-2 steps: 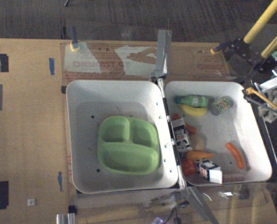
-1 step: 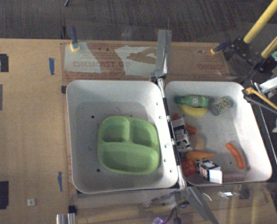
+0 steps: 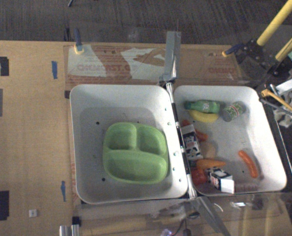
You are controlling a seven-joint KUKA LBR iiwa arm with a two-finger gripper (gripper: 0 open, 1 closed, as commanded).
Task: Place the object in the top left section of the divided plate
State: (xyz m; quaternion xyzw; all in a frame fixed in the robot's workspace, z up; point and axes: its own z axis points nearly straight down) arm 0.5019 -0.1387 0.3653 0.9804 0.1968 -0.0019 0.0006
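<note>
Green divided plate in left bin, sections bare, toy food in right bin: green bottle, banana, can, carrot, sausage, cartons.

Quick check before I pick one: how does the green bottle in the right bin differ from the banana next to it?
The green bottle is dark green with a pale band around its middle; the banana is plain yellow. The bottle is straight and lies nearer the bin's far wall; the banana is curved and sits just on the near side of it. The bottle looks slightly longer. Both lie on their sides, pointing left-right, close together in the right bin.
</note>
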